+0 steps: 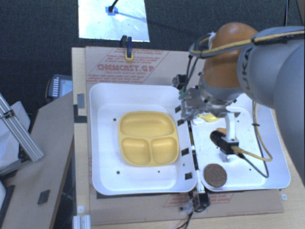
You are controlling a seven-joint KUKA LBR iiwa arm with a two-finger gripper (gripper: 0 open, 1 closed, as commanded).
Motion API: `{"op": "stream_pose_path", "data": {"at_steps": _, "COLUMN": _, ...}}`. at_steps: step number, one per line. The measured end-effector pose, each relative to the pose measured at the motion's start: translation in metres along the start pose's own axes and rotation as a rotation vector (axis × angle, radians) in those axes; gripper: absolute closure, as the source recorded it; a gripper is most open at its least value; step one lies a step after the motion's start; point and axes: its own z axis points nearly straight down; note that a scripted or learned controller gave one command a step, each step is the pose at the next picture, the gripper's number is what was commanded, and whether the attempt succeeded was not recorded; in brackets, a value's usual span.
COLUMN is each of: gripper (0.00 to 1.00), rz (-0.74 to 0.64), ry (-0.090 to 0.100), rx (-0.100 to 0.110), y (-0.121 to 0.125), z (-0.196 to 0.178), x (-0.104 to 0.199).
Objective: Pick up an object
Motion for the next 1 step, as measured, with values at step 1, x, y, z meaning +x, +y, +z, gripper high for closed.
{"op": "stream_pose_path", "data": {"at_steps": 1, "gripper": 1.0, "rz": 0.0, "ry": -0.001, "rx": 0.001, "y": -0.0185, "z": -0.0106, "x": 0.0463}}
